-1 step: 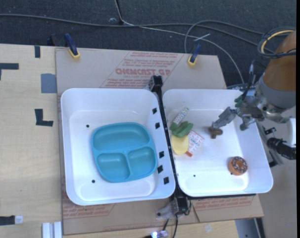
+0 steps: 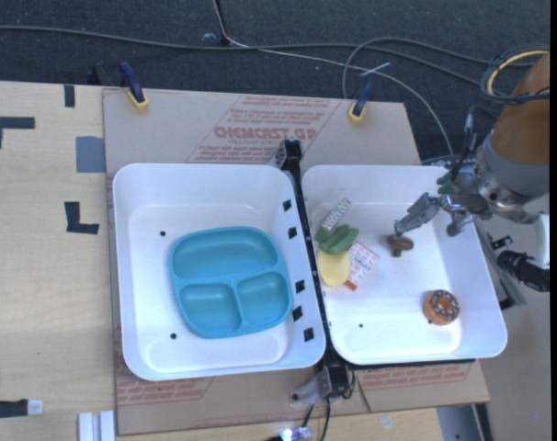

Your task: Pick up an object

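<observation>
Left shallow white plastic bin [image 2: 131,246]: blue three-compartment plastic tray [image 2: 231,279] sits mid-floor, slightly toward the bin's right wall. Nothing else in there.

Right shallow white plastic bin [image 2: 485,333]: cluster against its left wall, i.e. small white printed packet [image 2: 335,215], green soft leafy toy [image 2: 336,239], yellow rounded plastic piece [image 2: 333,268], white/red sachet [image 2: 362,262], all touching or overlapping. Small brown lump [image 2: 400,243] sits alone mid-floor, toward the back wall. Brown ring donut w/ sprinkles [image 2: 441,307] near the front-right corner, well apart from the rest.

Grey two-finger gripper [image 2: 432,215] hangs over the right bin's back-right area, one finger angled down-left, tip just beside the brown lump. Nothing visibly between the fingers. Open or closed: can't tell, 2nd finger isn't resolvable.

Judgement: approach phase, no grasp yet. Likely target = brown lump, the nearest obj. To do it well: centre over the lump, straddle it, descend to the floor before closing; it's small, easy to nudge away. Donut is the easier alt, isolated and bigger.

Hard to read: what the lump actually is, packet text, how the cluster items stack. Arm body is cut off at the frame's right.
</observation>
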Controlling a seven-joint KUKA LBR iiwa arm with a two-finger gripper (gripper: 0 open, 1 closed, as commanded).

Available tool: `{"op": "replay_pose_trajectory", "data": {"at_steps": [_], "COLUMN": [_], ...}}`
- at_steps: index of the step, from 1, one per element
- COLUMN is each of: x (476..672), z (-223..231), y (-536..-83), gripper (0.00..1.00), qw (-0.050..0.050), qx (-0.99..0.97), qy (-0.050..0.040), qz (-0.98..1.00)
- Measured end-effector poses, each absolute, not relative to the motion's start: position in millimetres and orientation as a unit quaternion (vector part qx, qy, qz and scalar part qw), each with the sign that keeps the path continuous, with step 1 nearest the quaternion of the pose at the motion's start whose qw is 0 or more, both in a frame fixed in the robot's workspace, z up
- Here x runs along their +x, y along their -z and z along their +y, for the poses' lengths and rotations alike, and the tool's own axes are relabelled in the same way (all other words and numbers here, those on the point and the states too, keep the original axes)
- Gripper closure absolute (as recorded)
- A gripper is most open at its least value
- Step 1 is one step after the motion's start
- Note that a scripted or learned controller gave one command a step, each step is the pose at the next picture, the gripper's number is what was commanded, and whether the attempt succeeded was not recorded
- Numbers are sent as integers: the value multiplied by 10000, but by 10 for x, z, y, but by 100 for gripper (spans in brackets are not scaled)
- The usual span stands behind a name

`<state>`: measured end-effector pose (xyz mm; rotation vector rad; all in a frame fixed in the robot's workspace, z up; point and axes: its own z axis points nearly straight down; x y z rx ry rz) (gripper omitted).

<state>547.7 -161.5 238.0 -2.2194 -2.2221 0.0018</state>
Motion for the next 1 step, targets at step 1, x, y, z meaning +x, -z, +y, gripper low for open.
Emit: {"op": "replay_pose_trajectory", "data": {"at_steps": [1], "x": [5530], "z": [-1697], "y": [-1842], "gripper": [0], "qw": [9], "qx": [-7069], "qy": [-14], "qz": [-7073]}}
